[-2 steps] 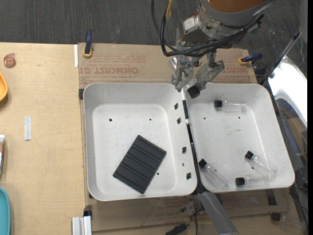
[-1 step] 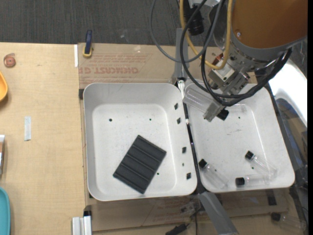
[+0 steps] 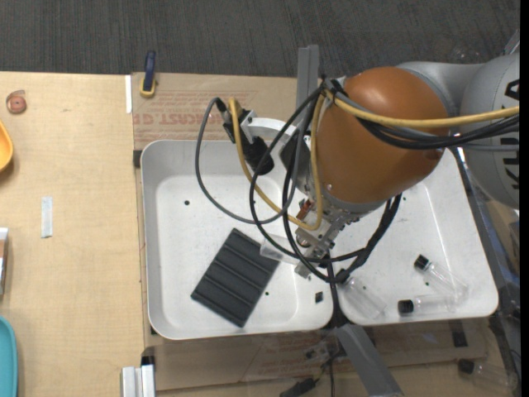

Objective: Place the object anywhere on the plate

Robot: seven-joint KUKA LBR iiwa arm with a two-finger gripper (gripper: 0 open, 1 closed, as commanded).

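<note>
A flat black ribbed slab (image 3: 235, 276) lies at a slant on the floor of the left bin (image 3: 165, 222), toward its front. The arm's orange band (image 3: 376, 135) and wrist hang over the divider between the two bins. The gripper (image 3: 311, 256) sits beneath the wrist, low over the left bin's right side, just right of the slab's upper corner. Looping black and yellow cables (image 3: 240, 151) hide most of it. I cannot make out anything held in it. A small pale piece (image 3: 271, 253) lies at the slab's upper right corner, close to the gripper.
The right bin (image 3: 475, 246) holds two clear tubes with black caps (image 3: 423, 263) (image 3: 406, 307) near its front. A tiny black bit (image 3: 318, 297) lies by the divider. The wooden bench (image 3: 66, 222) stretches left, with an orange item (image 3: 4, 149) at its edge.
</note>
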